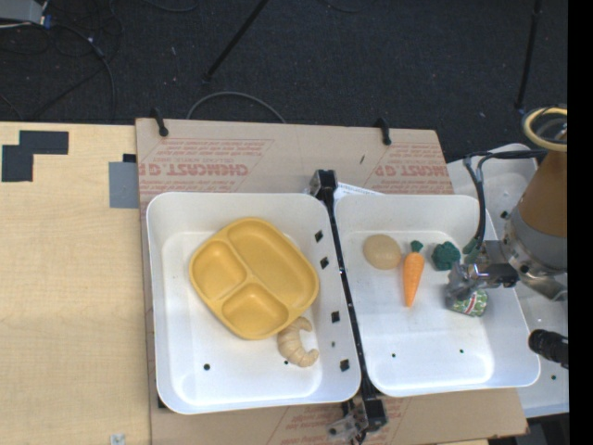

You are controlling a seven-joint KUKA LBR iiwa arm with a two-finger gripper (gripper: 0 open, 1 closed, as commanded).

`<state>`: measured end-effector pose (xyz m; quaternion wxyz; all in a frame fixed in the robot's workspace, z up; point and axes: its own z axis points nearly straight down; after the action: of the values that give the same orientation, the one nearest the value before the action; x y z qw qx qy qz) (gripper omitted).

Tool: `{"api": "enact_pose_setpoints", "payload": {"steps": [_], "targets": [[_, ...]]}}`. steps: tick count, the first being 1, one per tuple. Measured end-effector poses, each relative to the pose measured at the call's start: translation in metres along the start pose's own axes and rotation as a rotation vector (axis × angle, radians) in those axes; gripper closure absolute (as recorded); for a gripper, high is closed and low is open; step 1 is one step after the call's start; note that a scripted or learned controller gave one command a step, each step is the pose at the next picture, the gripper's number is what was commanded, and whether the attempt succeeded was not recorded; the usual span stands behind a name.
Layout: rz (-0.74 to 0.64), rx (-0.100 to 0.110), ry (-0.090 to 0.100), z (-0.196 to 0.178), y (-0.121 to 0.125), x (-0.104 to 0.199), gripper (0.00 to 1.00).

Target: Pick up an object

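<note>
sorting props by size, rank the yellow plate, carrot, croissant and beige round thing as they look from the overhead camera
1. yellow plate, by far the largest
2. carrot
3. croissant and beige round thing look about alike, so I won't rank them.

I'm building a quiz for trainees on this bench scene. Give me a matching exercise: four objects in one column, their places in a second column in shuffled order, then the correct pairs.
Things:
1. yellow divided plate
2. croissant
3. carrot
4. beige round object

Places:
A. right bin, just left of the carrot
B. left bin, below the plate's lower edge
C. left bin, towards its middle
D. right bin, between the beige object and the gripper

Pairs: 1-C, 2-B, 3-D, 4-A
</note>
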<state>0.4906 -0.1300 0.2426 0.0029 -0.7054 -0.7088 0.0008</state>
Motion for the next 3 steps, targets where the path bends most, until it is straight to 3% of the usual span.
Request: {"api": "enact_pose_setpoints", "payload": {"steps": [2,3], "targets": [[0.000,0.000,-0.001,0.011,0.020,0.110,1.00],[-0.001,-0.001,-0.001,0.004,0.016,0.160,1.00]]}}
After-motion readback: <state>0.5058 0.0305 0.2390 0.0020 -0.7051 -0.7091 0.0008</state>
